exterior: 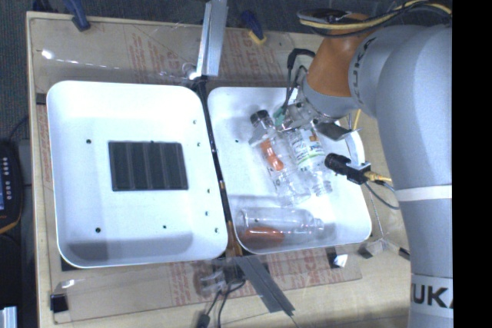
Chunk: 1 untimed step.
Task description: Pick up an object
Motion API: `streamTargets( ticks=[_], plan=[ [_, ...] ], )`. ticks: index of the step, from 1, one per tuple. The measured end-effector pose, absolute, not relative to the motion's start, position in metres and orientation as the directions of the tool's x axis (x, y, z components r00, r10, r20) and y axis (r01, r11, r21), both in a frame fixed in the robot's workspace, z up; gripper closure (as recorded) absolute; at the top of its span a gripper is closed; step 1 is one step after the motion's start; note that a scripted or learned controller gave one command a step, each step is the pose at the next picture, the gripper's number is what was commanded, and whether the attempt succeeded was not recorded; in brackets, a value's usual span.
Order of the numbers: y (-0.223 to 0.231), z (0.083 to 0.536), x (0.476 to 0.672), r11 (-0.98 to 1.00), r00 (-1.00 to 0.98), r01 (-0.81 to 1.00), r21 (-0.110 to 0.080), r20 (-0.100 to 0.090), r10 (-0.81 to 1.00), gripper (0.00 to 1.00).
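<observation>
The right bin (231, 107) holds a cluster of clear plastic bottles. One small bottle with a dark cap (261, 120) lies at the cluster's upper left. Below it is a bottle with orange markings (273, 155), and to the right one with a green-printed label (308, 151). A larger clear bottle with a reddish core (280, 225) lies along the bin's front wall. My gripper (297, 117) is down in the right bin, at the top of the cluster, right beside the dark-capped bottle. The orange wrist band (332, 73) sits just above it.
The left bin (77, 111) has a dark ribbed rectangle (147, 165) at its middle. A metal bar (211, 34) rises at the back between the bins. Blue clamps (77, 10) grip the board's back edge. The grey arm (411, 111) covers the right bin's right side.
</observation>
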<state>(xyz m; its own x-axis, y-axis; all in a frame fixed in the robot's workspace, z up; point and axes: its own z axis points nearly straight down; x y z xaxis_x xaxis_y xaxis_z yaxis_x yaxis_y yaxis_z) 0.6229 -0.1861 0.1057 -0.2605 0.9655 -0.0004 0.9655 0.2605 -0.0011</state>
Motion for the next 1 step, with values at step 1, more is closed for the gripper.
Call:
streamTargets(
  ticks=[1],
  plan=[
    [-0.1565, 0.2022, 0.6427, 0.3, -0.3, 0.954, -0.001, 0.0, 0.954, 1.0]
  ],
)
